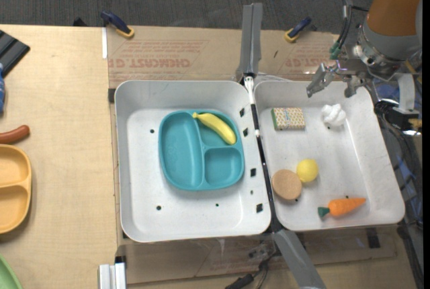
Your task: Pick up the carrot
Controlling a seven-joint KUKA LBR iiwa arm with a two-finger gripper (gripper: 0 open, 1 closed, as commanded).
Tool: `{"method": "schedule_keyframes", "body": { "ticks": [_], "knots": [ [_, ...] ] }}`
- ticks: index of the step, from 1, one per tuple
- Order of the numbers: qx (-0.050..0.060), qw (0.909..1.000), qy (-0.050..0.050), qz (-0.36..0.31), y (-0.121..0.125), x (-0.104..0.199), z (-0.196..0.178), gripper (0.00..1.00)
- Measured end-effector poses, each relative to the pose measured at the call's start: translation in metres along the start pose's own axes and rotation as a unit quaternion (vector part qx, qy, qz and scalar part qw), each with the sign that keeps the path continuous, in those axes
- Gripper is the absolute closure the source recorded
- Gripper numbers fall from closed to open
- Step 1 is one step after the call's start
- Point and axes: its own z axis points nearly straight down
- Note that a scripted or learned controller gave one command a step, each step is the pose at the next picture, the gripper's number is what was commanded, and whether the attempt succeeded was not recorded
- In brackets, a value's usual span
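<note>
Your surface [60,79]: tan wood, cardboard sheet at back. Left bin [134,207]: teal tray [185,160] with banana [216,127]. Right bin [383,167]: carrot [345,206] near front right corner. Claw [335,81] spread, over back edge.

The orange plate [13,190] is cut by the left edge.

Robotics lab: clamped cardboard [201,56] bench, white bins [134,167], toy food.
</note>
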Motion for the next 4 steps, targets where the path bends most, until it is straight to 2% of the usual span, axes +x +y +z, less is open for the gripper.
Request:
{"method": "schedule_keyframes", "body": {
  "ticks": [1, 2, 3, 4],
  "knots": [
    [-0.001, 0.9821, 0.0, -0.189, -0.039, -0.06, 0.117, 0.0],
    [-0.001, 0.9773, 0.0, -0.212, -0.113, -0.013, 0.11, 0.0],
    [-0.001, 0.913, 0.001, -0.408, -0.145, -0.021, 0.159, 0.0],
    [-0.002, 0.8803, -0.001, -0.474, -0.11, 0.0, 0.075, 0.0]
  ]
}}
